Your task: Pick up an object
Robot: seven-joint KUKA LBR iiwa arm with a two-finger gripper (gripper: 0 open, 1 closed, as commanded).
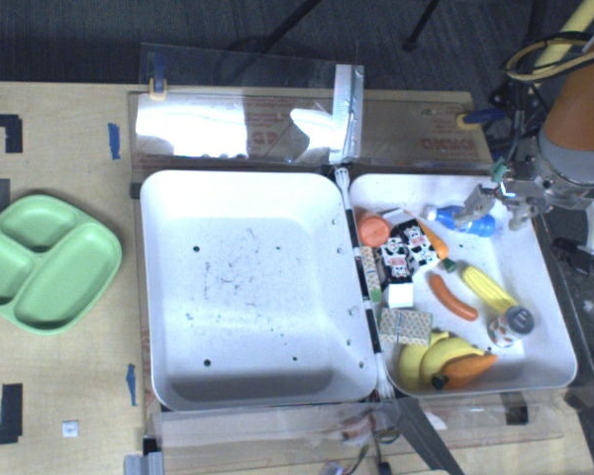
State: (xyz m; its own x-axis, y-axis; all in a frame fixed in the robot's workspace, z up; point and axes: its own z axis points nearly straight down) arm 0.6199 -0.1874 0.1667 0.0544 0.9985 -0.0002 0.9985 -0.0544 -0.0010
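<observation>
The right bin (pixel 549 295) holds several small items: an orange round piece (pixel 373 230), a black-and-white patterned box (pixel 408 250), a blue bottle (pixel 467 220), a red sausage (pixel 451 296), a yellow corn cob (pixel 487 286), bananas (pixel 428 357) and an orange carrot (pixel 467 367). My gripper (pixel 500 206) hangs over the bin's far right corner, just right of the blue bottle. It is open, with nothing between its fingers.
The left bin (pixel 168 206) lies beside the right one, sharing a middle rim. A green divided plate (pixel 45 260) rests on the bench at far left. A clear plastic sheet (pixel 243 117) stands behind the bins. Cables (pixel 544 57) hang at upper right.
</observation>
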